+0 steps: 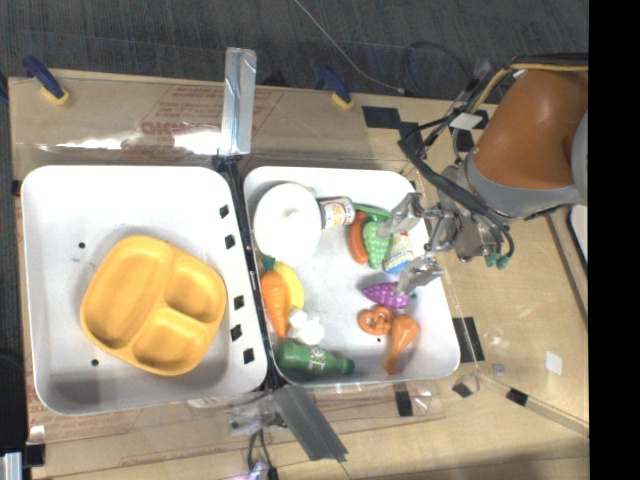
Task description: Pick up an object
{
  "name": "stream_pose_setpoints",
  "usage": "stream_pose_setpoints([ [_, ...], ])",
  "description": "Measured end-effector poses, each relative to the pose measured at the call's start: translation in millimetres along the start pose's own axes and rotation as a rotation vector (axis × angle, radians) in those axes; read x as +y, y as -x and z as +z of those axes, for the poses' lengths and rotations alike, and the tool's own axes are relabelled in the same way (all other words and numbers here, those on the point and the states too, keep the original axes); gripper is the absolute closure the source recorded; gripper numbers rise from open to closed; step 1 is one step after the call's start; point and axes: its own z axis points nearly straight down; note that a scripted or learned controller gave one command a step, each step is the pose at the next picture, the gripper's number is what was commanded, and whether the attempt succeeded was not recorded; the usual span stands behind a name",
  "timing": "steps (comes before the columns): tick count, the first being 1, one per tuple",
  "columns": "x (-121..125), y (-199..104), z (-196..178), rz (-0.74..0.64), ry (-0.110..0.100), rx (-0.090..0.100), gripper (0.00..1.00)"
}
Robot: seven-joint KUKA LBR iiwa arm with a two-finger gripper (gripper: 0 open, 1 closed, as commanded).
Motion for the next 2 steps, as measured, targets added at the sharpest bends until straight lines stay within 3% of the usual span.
stream_pose_setpoints([
  [1,-17,17,120,-0.069,0.006,0.012,0.00],
  [2,-19,20,150,-0.015,0.000,-0.003,0.00],
])
